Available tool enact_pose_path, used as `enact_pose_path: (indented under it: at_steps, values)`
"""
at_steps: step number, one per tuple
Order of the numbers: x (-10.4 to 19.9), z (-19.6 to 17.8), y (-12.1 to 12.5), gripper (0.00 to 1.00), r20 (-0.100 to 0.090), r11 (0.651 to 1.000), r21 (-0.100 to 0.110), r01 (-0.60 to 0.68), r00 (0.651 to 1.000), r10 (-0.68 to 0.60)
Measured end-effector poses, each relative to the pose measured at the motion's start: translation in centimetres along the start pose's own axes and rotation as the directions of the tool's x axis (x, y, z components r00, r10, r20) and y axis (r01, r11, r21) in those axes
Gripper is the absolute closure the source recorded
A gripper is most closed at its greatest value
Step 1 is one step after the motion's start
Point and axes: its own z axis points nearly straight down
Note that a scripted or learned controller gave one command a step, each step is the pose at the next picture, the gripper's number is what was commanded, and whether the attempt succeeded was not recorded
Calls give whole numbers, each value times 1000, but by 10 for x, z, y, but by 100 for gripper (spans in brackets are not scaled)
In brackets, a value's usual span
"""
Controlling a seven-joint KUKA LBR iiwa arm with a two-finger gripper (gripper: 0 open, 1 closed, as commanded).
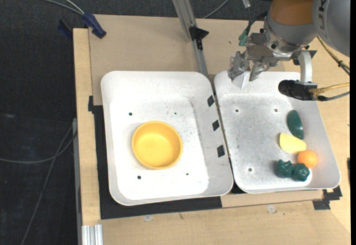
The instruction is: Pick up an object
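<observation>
We see the gripper (245, 73) over the right bin's (253, 143) far left corner, fingers slightly parted, holding nothing. The small objects (293, 149) cluster well away at the bin's near right.

The KUKA arm reaches in from the upper right of the frame, its orange band sitting directly above the grey wrist. The gripper (246, 74) hangs over the far rim of the right-hand bin (328, 180), near that bin's far left corner. Its two metal fingers (238, 65) point downward, set slightly apart with nothing between them. A black cylindrical fitting juts from the wrist over the bin's far right side.
</observation>
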Motion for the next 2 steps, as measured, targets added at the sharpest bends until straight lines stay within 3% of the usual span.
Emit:
enact_pose_path:
  at_steps: [1, 2]
  values:
    - [62, 2, 4, 100, 2, 1000, -1, -1, 1000, 1]
    - [116, 22, -4, 100, 1, 1000, 12, -2, 1000, 2]
